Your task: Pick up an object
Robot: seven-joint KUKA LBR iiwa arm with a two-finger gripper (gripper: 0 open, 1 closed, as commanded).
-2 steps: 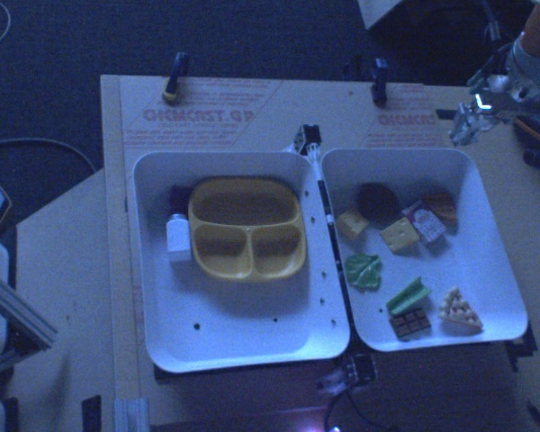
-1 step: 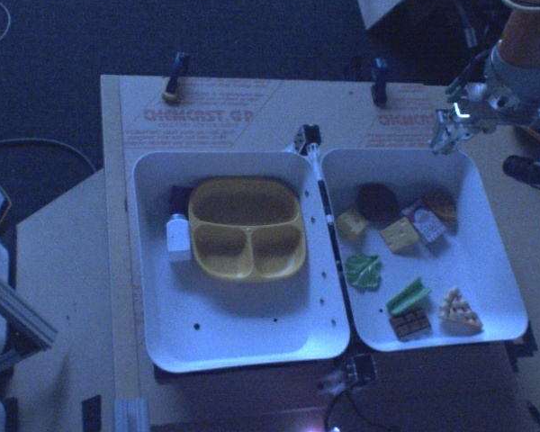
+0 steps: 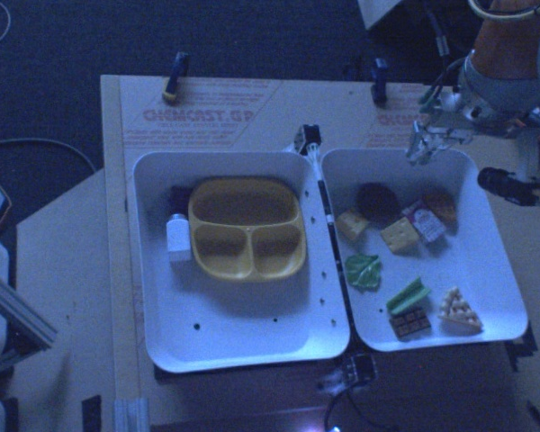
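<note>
**Right bin, mixed toy food: approach stage, nothing taken yet**

Candidates for picking: all lie in the right bin [image 3: 499, 268]. No single target can be told from the view; any item may serve.
- Dark round piece [image 3: 376, 201], at about 11 o'clock in the bin, nearest the gripper's side.
- Pale yellow block [image 3: 351, 224], at 9 o'clock, near the wall shared by the two bins.
- Cheese-like wedge with holes [image 3: 400, 236], near centre, touching or just beside a small packet [image 3: 427, 222] at 12 o'clock. The packet bears a label, too small to read.
- Brown piece [image 3: 442, 205], just behind the packet.
- Green leaf [image 3: 364, 270], at 8 o'clock.
- Green strip [image 3: 408, 294] and dark waffle-like square [image 3: 409, 322], close together at 6 o'clock.
- Pale triangular slice [image 3: 459, 310], at 5 o'clock.

Gripper [image 3: 420, 151]: hangs above the bin's far rim, at 12 o'clock, apart from every item. Nothing is between its fingers; whether they stand wide or narrow cannot be told in this dim light.

Step in hand, as judged: pre-grasp positioning. The next move calls for travel inward over one item, then a descent; the dark round piece stands fairly free, while the cheese wedge and packet crowd each other.

Surroundings: left bin [image 3: 153, 313] holds a yellow divided tray [image 3: 247, 228] at centre and a small white bottle [image 3: 178, 237] at its 9 o'clock.

Writing: the board [image 3: 117, 124] under the bins carries faint reddish print, seemingly "CHEMCAST GP", repeated behind the right bin, partly hidden.
</note>
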